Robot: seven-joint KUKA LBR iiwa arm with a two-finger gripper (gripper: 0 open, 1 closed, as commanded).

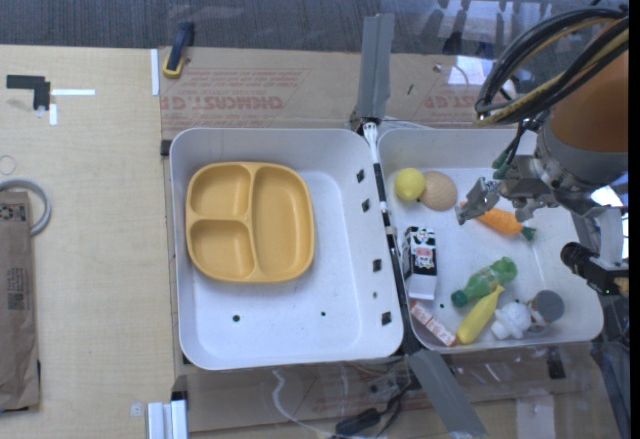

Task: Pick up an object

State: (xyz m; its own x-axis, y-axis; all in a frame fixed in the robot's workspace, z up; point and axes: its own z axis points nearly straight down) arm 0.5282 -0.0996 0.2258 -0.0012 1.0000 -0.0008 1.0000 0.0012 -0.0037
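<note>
In the right bin [580, 332], my gripper [488, 203] hangs low over the upper middle, right above an orange carrot [501, 221] with a green tip. The carrot's upper end is partly hidden under the gripper, and I cannot see whether anything is held. To the left lie a yellow lemon [408, 184] and a tan round object [438, 190], touching each other. A black-and-white carton [421, 252] lies by the bin's left wall. A green bottle [485, 280], a yellow banana-like piece [479, 314], a white lumpy object [511, 319] and a grey round object [546, 306] sit near the front.
The left bin [200, 327] holds a yellow divided plate [250, 222]. A flat pink-edged packet [432, 325] lies in the right bin's front left corner. Black hoses [540, 57] arc above the arm at the right. A brown paper bag [15, 287] lies on the bench at far left.
</note>
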